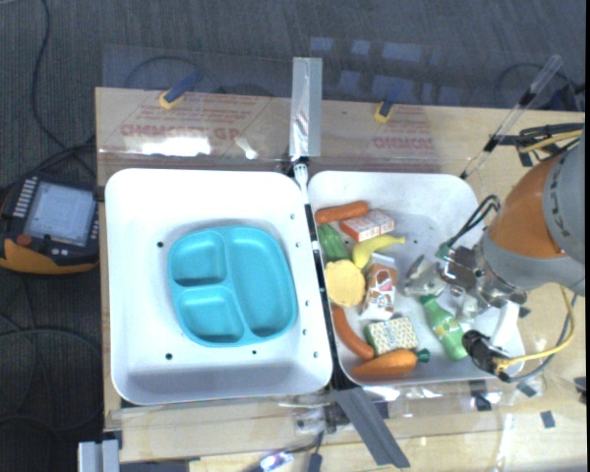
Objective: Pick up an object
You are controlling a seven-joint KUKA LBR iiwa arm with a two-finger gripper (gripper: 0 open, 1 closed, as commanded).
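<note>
The right bin holds a heap of toy foods along its left side. Among them are an orange hot dog, a red box, a banana, a yellow round piece, a white-and-red packet, a checkered green block, a carrot and a brown sausage. A green bottle lies further right. My gripper is low in the bin's middle, just above the bottle and right of the packet. Nothing shows held in it.
A blue divided tray sits in the left bin. The arm's orange band hangs over the right bin's right rim. Cables trail at the lower right. A clear panel stands behind both bins.
</note>
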